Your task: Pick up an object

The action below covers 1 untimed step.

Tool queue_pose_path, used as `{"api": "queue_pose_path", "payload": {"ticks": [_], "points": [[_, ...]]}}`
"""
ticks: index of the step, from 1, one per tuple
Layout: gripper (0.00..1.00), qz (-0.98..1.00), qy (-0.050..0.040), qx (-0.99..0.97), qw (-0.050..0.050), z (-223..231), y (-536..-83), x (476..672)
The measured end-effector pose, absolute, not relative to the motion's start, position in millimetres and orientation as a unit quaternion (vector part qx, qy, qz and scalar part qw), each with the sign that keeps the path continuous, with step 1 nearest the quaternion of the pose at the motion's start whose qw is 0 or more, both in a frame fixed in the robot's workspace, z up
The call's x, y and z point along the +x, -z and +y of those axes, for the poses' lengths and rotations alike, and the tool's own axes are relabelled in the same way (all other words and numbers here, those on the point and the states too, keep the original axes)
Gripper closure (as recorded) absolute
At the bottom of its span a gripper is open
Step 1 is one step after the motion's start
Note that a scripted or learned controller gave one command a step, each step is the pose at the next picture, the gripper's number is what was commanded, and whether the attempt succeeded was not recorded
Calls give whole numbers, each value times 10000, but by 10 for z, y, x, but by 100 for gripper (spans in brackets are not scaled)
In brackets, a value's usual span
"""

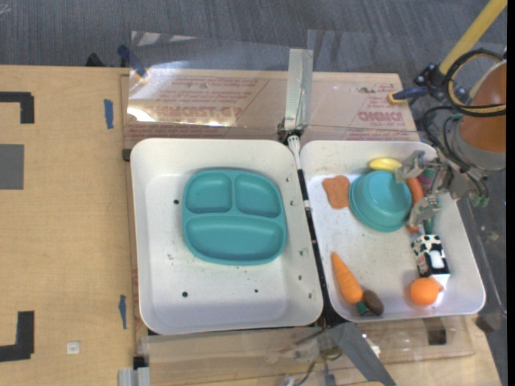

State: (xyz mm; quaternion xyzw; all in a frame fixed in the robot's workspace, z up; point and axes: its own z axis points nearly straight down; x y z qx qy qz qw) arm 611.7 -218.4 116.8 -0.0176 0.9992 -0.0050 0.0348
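1. In the right bin (322,240), top half: a teal bowl (381,199) tipped on its side, opening facing down-left.
2. Just L of the bowl, a flat orange piece (337,190), close to but apart from the bowl rim.
3. A yellow item (385,165) sits at the bowl's upper edge, touching or nearly so; looks like a banana or lemon, can't tell which.
4. The gripper (425,190) is at the bowl's R side, by the bin's R wall. Metal parts & cables clutter it, so whether the fingers are spread or pressed together can't be made out. Nothing seen pinched between them.
5. A thin orange-red item (415,190) stands btwn bowl & gripper, partly hidden.
6. Arm w/ orange band (485,127) comes in from the R edge, above the bin's top R corner.
7. Below the gripper: a black & white toy (431,253), cow-patterned, near the R wall.
8. Just below that toy, an orange ball (424,291), touching or nearly touching it.
9. Bottom middle of the right bin: a carrot (347,277) lying at a slant, its lower end against a small dark brown lump (372,302).
10. Left bin (153,215): a teal divided plate (235,216) w/ 3 sections, roughly centred, lying flat.
11. The 2 bins sit side by side, edges touching along the middle.
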Motion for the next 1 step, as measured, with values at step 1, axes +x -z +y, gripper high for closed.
{"api": "queue_pose_path", "payload": {"ticks": [1], "points": [[0,9995,47,110,279,-2224,-1166,6216]]}}
